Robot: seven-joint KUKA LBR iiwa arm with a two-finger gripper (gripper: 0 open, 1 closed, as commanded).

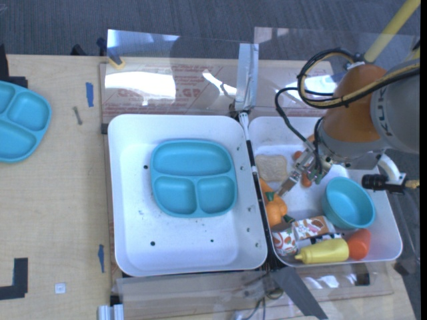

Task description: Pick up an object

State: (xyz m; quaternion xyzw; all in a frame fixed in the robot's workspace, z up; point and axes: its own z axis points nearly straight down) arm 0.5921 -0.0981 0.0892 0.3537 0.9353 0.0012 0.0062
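At the far left of the bench you have a spare blue divided plate (20, 122) lying outside both bins; disregard it. The left bin (127, 179) carries a second blue divided plate (193, 177), flat and centred, well apart from the arm.

All graspable clutter sits in the right bin (393, 242). Along its left wall you will find a tan slice, apparently bread (270, 167), with an orange fruit (275, 212) below it. At the front lie a printed carton (303, 233), a yellow bottle (324, 251) and, touching its right end, a red-orange item (359, 244). A blue bowl (348, 204) stands upright toward the right.

The gripper (300, 172) hangs over the bin's middle, between the bread and the bowl, just above the orange fruit. Its fingers (291, 179) appear slightly apart, and nothing is visibly between them; treat the object as not yet secured.

Recommendation: commit to one target. The orange fruit is nearest but round and hard against the wall, so a finger may strike the wall. Centre over it, descend squarely, and close only once the fingers straddle it.
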